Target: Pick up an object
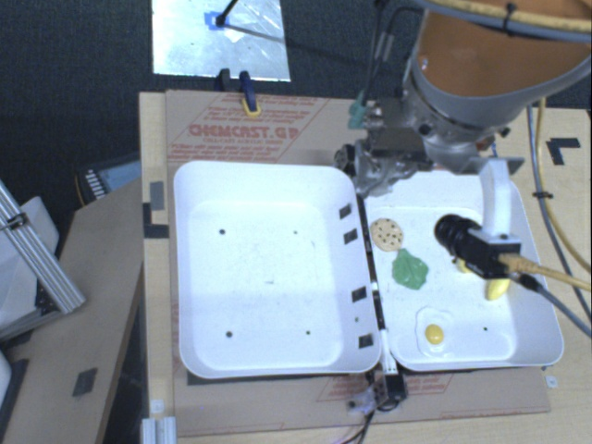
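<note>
The right bin (541,336) holds a round tan cookie with dark chips (387,234) near its left wall. A green leafy piece (410,270) lies just below the cookie. A fried egg (434,331) rests near the bin's front edge, and a small yellow piece (498,289) lies toward the right. My gripper (372,172) hangs over the back left corner of the right bin, above and behind the cookie. Nothing shows in its grasp.
The left bin (190,276) sits beside the right one, joined by dark clips along the shared wall. Both rest on a cardboard sheet (277,128). A shiny foil square (217,26) and a blue-and-yellow clamp (248,95) lie behind the bins.
</note>
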Available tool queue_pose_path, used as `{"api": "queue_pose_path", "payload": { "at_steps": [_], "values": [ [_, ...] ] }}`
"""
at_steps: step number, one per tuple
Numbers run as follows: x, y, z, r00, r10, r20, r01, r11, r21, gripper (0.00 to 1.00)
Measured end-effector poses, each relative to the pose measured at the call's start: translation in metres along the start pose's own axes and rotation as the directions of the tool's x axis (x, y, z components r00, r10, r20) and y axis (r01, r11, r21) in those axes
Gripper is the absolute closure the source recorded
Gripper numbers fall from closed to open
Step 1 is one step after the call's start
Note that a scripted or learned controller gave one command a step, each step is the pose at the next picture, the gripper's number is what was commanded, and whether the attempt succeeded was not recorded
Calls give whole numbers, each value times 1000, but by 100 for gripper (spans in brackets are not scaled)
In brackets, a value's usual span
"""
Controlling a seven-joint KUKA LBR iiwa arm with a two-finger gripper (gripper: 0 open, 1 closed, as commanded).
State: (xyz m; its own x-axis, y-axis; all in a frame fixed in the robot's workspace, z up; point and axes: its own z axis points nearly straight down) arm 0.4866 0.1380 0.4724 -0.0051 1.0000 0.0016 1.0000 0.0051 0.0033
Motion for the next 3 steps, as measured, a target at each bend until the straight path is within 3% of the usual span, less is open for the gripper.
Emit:
{"api": "queue_pose_path", "payload": {
  "at_steps": [1, 2, 3],
  "values": [
    [-9, -1, 116, 1000, 5, 5, -5, 1000, 13, 100],
    [-17, 0, 75, 1000, 5, 0, -5, 1000, -1, 100],
    [-31, 0, 11, 1000, 5, -1, -5, 1000, -6, 100]
  ]
}}
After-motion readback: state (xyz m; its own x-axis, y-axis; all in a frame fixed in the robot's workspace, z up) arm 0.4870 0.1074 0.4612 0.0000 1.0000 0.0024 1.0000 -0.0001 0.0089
